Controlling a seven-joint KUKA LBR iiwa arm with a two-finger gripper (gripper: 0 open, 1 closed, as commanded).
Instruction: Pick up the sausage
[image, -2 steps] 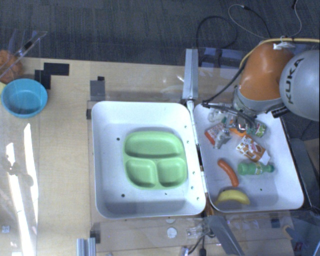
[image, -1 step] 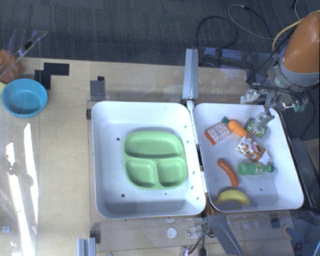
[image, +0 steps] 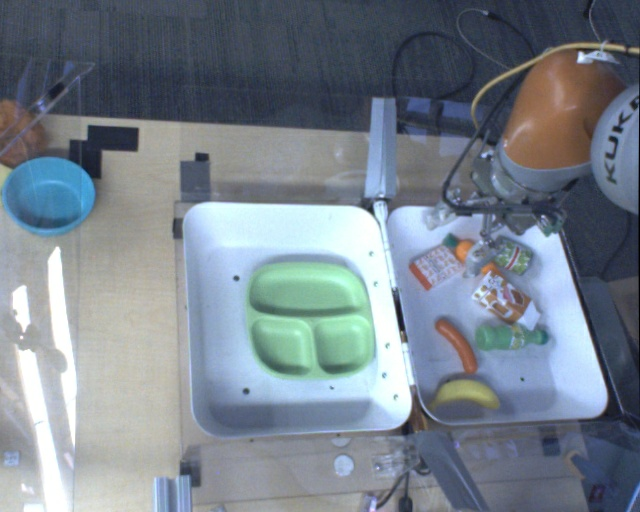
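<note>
The gripper (image: 490, 240) hangs over the right bin's (image: 580, 330) far end; its jaw state can't be told; the sausage (image: 456, 343) lies apart, nearer.

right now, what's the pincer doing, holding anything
pincer: over the right bin's far end, nothing seen held; open or closed cannot be told.

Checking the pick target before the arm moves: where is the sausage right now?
The sausage lies in the right bin, lower middle, just above the banana and left of the green bottle.
</note>
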